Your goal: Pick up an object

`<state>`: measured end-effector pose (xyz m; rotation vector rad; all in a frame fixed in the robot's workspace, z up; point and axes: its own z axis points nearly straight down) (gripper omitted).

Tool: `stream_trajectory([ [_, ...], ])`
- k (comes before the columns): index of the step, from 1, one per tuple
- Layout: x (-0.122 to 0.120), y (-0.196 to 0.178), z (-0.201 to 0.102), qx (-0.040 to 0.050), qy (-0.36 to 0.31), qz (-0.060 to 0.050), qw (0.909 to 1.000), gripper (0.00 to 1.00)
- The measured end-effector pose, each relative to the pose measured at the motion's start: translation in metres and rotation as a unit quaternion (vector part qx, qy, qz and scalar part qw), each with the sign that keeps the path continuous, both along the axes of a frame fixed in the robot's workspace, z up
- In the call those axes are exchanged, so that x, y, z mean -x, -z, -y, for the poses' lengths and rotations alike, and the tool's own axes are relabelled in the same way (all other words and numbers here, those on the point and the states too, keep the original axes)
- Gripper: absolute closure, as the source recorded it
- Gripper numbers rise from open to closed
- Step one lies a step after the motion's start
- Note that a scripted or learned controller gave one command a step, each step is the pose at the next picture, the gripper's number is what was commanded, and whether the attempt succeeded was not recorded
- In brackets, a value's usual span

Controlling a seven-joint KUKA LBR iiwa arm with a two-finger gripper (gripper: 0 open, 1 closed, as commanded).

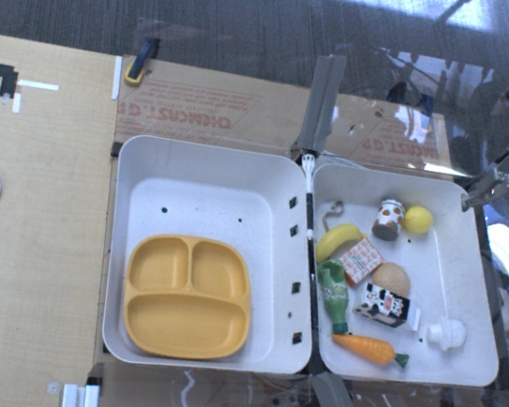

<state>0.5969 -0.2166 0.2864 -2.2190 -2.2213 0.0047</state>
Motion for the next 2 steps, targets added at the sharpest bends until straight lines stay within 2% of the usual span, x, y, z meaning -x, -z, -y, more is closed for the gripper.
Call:
stream_trajectory([
  [1,0.084,-0.1201,0.0063,0.0005,-0.037,0.0,0.9993,0.0],
  [2,0.082,-0.127,0.0064,0.0014,-0.039,-0.001,0.9993,1.0],
])
